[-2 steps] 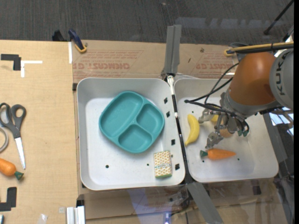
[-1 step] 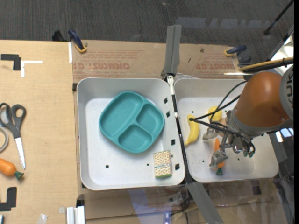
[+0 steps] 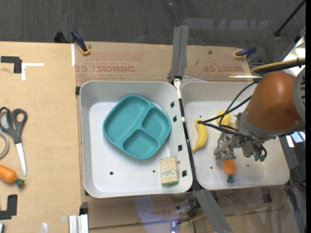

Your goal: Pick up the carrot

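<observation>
— Orange things first: how many?
— Two. One carrot [image 3: 229, 168] lies in the right bin [image 3: 272, 176], near its front wall, green tip toward the front. A second orange piece [image 3: 7, 174] with a green end lies on the wooden bench [image 3: 39, 101] at the far left, well apart from both bins.
— And the gripper?
— One gripper [image 3: 226, 151], hanging right over the carrot's upper end, touching it or just above; I can't tell which. Whether it is clenched or released I can't tell either, so I won't call the carrot held.
— What else is in that bin?
— One banana [image 3: 199, 135] beside the left wall, plus a scrap of yellow behind the cables that I can't identify.
— Left bin?
— Two things in the left bin [image 3: 92, 178]: one teal plate [image 3: 137, 126] with three compartments, and one small patterned box [image 3: 169, 171] near the front.
— On the bench?
— One pair of scissors [image 3: 14, 132], above the orange piece. Two blue clamps [image 3: 80, 42] hold the cardboard behind the bins.
</observation>
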You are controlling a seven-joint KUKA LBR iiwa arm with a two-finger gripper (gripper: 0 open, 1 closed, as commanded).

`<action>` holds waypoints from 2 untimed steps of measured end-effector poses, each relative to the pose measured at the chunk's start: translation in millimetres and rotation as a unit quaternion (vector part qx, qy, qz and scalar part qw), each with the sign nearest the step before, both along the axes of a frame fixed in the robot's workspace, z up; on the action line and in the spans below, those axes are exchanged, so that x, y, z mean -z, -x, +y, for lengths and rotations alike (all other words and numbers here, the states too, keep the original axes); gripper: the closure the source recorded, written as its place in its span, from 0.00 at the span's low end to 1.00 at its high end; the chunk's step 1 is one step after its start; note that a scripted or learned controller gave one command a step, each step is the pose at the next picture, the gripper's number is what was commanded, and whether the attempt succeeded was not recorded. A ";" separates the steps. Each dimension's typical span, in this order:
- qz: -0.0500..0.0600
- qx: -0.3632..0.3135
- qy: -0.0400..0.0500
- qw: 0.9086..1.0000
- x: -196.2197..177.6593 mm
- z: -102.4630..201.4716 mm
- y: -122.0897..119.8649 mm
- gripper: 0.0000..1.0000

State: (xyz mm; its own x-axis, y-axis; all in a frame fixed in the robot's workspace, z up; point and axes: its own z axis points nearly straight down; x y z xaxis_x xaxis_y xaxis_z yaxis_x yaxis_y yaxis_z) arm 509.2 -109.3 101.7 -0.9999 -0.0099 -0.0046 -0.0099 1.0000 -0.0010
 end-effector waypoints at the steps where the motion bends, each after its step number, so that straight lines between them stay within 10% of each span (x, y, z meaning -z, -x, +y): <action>1: 0.000 0.000 0.000 1.000 0.0 0.2 0.0 0.00; 2: -0.002 -0.001 0.000 1.000 -9.5 0.4 -1.5 1.00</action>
State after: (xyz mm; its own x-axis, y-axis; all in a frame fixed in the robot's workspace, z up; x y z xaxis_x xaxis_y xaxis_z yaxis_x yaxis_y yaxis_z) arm 510.7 -109.0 111.2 -0.9999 -0.0114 -0.0079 -0.0114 0.9999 -0.0018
